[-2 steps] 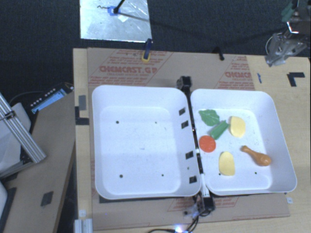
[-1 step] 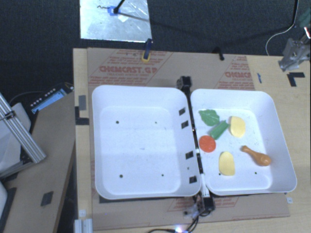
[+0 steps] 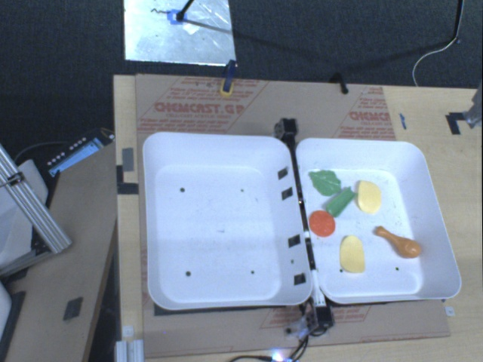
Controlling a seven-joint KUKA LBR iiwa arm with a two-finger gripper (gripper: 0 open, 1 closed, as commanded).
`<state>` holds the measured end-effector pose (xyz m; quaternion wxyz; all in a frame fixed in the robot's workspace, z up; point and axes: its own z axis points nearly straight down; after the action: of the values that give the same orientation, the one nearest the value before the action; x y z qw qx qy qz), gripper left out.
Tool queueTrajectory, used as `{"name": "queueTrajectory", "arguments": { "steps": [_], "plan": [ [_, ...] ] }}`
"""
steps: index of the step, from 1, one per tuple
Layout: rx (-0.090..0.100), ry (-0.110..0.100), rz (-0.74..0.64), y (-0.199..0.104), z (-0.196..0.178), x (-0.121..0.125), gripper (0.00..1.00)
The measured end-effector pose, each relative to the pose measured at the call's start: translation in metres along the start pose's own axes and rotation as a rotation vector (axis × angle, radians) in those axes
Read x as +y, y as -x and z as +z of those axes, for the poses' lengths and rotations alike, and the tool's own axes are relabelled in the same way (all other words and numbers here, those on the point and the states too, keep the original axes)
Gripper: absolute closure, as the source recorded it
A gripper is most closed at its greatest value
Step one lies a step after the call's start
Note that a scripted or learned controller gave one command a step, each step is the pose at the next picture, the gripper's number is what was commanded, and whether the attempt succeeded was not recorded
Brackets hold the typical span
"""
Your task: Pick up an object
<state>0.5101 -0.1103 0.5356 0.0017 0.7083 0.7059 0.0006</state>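
— Anything to pick from?

— Plenty, all in the right bin (image 3: 434, 194): a green leaf (image 3: 325, 179), a green pod (image 3: 341, 200) touching the leaf's lower edge, a yellow slice (image 3: 368, 197) just beside the pod, a red disc (image 3: 322, 223) near the hinge side, a second yellow piece (image 3: 352, 253) lower down, and an orange drumstick (image 3: 398, 242) towards the outer wall. Nothing lifted yet.

— And the gripper?

— Cannot tell how far open, nor whether holding anything. Just a grey piece (image 3: 474, 113) at the right edge of the bench, well apart from the pieces; possibly part of the arm, too little to be sure.

— Likely trouble, then?

— First, the crowding. Leaf, pod and slice packed close, so probably hard to come down on one without nudging a neighbour or catching two at once.

— Safer to go for a loner?

— Probably the drumstick or the lower yellow piece, both lying apart from the rest. Even so, flat and low, by the look of them: easy to close above one and come away with nothing, or to press one down and slide it off across the smooth white floor.

— And the red disc?

— Close to the hinge clips (image 3: 294, 217) between the bins. Risk of striking the rim there, or of pushing the disc under the edge.

— Anything else?

— Rounded shapes, likely slippery. A pinch off-centre could squirt a piece sideways, perhaps over into the left bin (image 3: 162, 225).
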Motion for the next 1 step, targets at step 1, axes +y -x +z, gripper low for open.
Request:
{"name": "queueTrajectory", "arguments": {
  "steps": [1],
  "plan": [
    [0.0, 0.0, 0.001, 0.0502, 0.0, -0.0246, 1.0]
  ]
}}
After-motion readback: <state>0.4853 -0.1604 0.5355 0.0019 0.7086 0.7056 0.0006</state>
